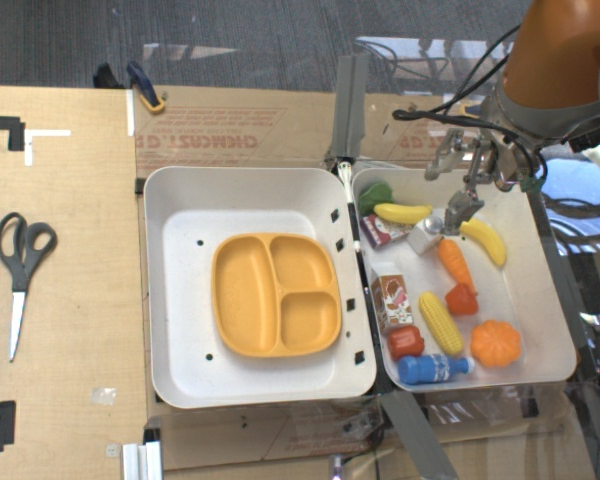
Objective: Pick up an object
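The right bin point(540, 268) holds several toy foods. Among them are a yellow banana point(402, 212), a second banana point(485, 240), a carrot point(454, 261), a corn cob point(440, 323) and an orange fruit point(495, 343). It also holds a red block point(462, 299), a blue bottle point(432, 369), a brown packet point(391, 298) and a green piece point(373, 194). My gripper point(458, 213) hangs over the bin's far part, between the two bananas, just above a small grey-white piece point(423, 236). Nothing is visibly held.
The left bin point(180, 218) carries a yellow divided plate point(277, 294). Scissors point(22, 258) lie on the wooden bench at far left. A blue clamp point(145, 86) sits at the back. Cables run along the right bin's far right side.
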Robot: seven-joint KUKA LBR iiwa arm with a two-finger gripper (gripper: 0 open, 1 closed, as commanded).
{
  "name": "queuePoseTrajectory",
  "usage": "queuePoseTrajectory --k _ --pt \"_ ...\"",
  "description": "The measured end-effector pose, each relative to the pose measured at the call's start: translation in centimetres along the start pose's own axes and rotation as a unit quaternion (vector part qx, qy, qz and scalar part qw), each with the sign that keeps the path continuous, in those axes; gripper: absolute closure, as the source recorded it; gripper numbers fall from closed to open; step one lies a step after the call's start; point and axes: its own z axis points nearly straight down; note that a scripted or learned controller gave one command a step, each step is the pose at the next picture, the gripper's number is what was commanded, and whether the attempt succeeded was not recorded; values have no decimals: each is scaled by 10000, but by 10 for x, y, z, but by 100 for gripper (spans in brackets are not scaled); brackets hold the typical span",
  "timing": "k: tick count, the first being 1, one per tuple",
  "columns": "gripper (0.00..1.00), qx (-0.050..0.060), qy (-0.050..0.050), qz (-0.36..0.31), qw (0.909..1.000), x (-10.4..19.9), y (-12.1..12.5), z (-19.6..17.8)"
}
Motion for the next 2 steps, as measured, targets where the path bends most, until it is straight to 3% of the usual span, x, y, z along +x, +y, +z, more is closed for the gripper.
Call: queuePoseTrajectory --k 1,2 --pt "0 0 1 16 10000 74 -51 93" --pt "0 0 1 212 9998 118 -69 150"
